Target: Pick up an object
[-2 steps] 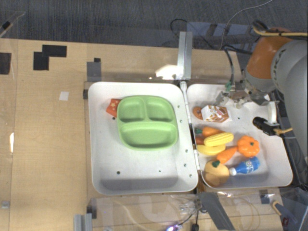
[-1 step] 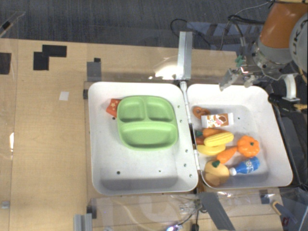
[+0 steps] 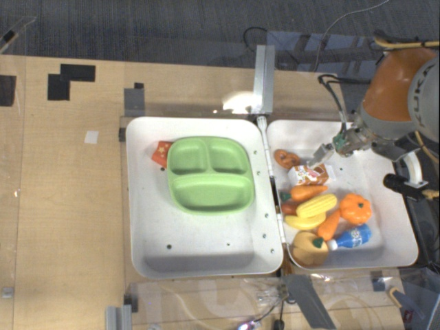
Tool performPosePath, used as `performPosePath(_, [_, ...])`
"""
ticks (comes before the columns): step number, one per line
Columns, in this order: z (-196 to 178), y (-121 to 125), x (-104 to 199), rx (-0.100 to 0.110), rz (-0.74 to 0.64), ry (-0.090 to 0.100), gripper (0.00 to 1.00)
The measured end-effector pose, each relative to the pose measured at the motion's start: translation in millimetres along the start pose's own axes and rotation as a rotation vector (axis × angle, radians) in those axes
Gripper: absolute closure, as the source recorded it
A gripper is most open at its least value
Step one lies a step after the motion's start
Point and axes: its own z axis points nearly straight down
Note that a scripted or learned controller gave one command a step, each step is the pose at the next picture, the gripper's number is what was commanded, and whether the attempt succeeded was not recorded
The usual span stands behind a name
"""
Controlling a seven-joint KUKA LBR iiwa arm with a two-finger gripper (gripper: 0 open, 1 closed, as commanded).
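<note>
In the right bin (image 3: 392, 184) lies a cluster of toy foods. A brown pastry (image 3: 285, 159) is at the upper left, with a white snack packet (image 3: 309, 176) just below it. Further down come an orange carrot (image 3: 303, 192), a yellow corn cob (image 3: 315, 206), an orange fruit (image 3: 355, 209), a second carrot (image 3: 328, 225), a blue bottle (image 3: 353, 238) and a tan pear (image 3: 309, 248). My gripper (image 3: 322, 154) reaches in from the right and hangs just above and to the right of the white packet, with nothing visibly held.
The left bin (image 3: 199, 246) holds a green divided plate (image 3: 208, 174) with a red item (image 3: 161, 154) poking out at its left edge. A metal divider (image 3: 269, 184) separates the bins. A black cable (image 3: 333, 91) loops behind the arm.
</note>
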Motion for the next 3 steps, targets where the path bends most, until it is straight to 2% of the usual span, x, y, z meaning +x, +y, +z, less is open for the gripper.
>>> performPosePath(1, [15, -23, 26, -0.046, 0.108, -0.026, 0.0])
performPosePath(2, [-108, -25, 1, 0.01, 0.125, 0.002, 0.0])
performPosePath(3, [-39, -56, -37, 0.015, 0.4, 0.003, 0.0])
